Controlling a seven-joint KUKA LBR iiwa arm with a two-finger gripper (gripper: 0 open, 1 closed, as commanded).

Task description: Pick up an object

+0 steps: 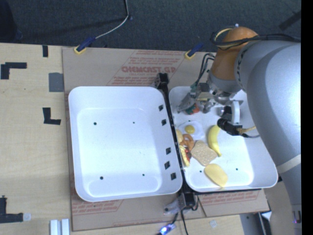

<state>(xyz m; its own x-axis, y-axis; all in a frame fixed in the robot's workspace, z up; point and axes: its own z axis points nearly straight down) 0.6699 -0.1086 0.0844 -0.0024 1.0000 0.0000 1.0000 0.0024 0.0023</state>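
Left bin [117,146]: white, shallow, no objects noted in it. We move on to the right bin [244,175], where all candidates sit.

Against the dividing wall: a small cluster of orange and red pieces [185,148], too small for us to identify. Just right of it, a tan cracker-like square [203,152] and a small yellow round item [190,129]. Further right, a banana [213,139] lying roughly along the bin's length, and below it a yellow lemon-shaped piece [216,174] near the front wall.

Risks, in our judgement:
- The cluster, cracker and banana lie close together; a descent there could pinch two things or nudge one aside.
- The cluster hugs the bin wall, so a finger could strike the wall.
- The cracker lies flat and may offer little to grip.
- The lemon piece is rounded and could squirt out of a closing grip.

Arm pose: it enters from the right, orange band uppermost, wrist bent down over the far end of the right bin. The gripper [195,102] sits low there, apart from the food items. We cannot tell whether it is open or closed, and see nothing held.
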